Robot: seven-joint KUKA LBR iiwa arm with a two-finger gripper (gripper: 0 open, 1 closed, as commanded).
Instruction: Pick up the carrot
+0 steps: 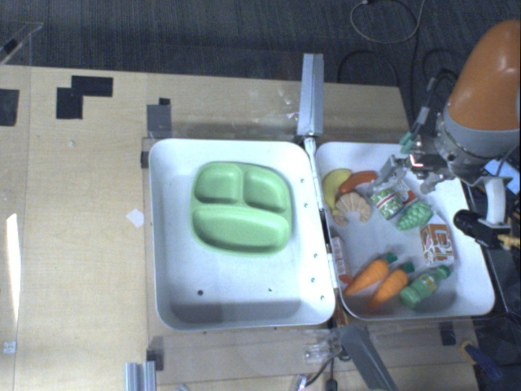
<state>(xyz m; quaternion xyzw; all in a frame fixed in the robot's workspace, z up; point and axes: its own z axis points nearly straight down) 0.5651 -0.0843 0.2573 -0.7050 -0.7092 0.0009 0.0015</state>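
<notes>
Hovering over the upper part of the right bin (480,296), the claw (399,187) sits above a clutter of toy food, and I cannot tell from this angle whether it is released or clenched. Two carrots lie side by side near the bin's front edge, the left carrot (366,274) and the right carrot (391,284) touching, each slanting with its green top up and to the right and its tip down and to the left. Both lie toward the front of the bin from the claw and slightly left, so the reach probably runs forward and down, with the fingers best set across that slanted axis.
</notes>
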